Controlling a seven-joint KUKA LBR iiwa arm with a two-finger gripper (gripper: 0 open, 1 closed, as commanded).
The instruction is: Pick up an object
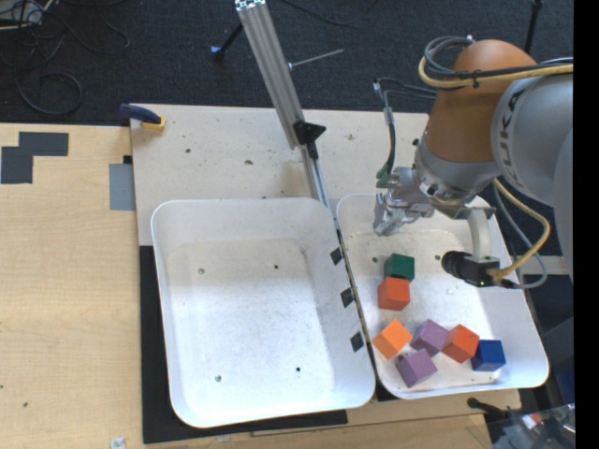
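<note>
In the right bin [524, 344] lie several small blocks. A green block [400, 267] sits near the middle, with a red-orange block [394, 293] just in front of it. Nearer the front are an orange block [392, 338], two purple blocks [431, 335] [415, 367], a second red-orange block [460, 342] and a blue block [489, 354]. My gripper [389, 217] hangs over the far left part of this bin, above and behind the green block. Nothing shows between its fingers.
The left bin [187, 363] lies beside the right one, with black clips [343, 279] along the shared edge. A slanted aluminium post [276, 73] rises behind the bins. A black cable fitting [468, 267] hangs over the right bin's right side.
</note>
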